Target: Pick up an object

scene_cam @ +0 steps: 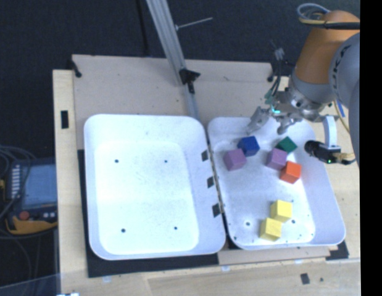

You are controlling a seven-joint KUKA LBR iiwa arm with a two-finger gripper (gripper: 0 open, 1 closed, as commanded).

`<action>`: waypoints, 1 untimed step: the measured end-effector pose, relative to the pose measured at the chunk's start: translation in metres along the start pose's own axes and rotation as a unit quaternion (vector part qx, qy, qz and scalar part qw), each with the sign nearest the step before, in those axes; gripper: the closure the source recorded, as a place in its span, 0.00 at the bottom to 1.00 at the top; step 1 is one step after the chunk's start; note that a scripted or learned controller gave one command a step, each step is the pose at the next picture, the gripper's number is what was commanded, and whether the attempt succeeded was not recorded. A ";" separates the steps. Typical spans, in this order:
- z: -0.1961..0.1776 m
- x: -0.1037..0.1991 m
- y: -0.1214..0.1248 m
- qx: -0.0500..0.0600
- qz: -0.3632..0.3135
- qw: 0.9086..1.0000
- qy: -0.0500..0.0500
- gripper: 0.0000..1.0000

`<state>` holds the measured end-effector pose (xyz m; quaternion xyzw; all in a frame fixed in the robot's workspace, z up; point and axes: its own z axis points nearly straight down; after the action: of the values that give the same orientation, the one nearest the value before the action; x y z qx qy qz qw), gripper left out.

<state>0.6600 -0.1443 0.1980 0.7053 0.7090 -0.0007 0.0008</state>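
Observation:
My gripper (269, 123) hangs open over the far edge of the right bin (320, 227), its two fingers spread with nothing between them. Just below it lies a blue cube (249, 145). A purple cube (234, 159) sits to the blue one's lower left. To the right are a green cube (287, 144), a second purple cube (277, 158) and an orange cube (290, 171). Two yellow cubes (281, 210) (271, 228) rest near the bin's front.
The left bin (92, 165) stands beside the right one. A slanted metal post (169, 39) rises behind the bins, ending near their shared far corner. A grey device with cables (30, 193) sits off the bench at left.

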 end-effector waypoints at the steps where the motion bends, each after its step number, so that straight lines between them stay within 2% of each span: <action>1: 0.054 -0.011 -0.004 0.002 0.003 1.000 0.000 0.00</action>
<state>0.6561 -0.1553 0.1438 0.7072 0.7070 -0.0020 -0.0010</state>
